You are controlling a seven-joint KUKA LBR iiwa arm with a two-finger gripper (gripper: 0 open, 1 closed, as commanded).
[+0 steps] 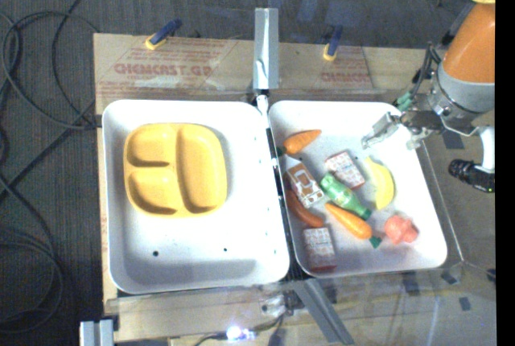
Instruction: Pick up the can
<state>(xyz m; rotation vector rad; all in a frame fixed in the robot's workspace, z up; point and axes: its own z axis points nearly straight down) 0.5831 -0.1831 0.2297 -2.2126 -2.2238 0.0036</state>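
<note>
Apparently wedged against the near wall of the right bin point(429, 208), the red-and-white can point(318, 241), as I judge it, lies just beside a carrot point(350, 220), so a descent could strike the rim or catch the neighbour instead. Farther back, my gripper point(396, 131) hangs over the barer far corner; whether my jaws are wide or narrow I cannot tell.

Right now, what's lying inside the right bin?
The right bin holds two carrots, a green bottle, a yellow banana, a red strawberry-like piece, a sausage and three small packets or cans. What lies beneath them is hidden.
</note>
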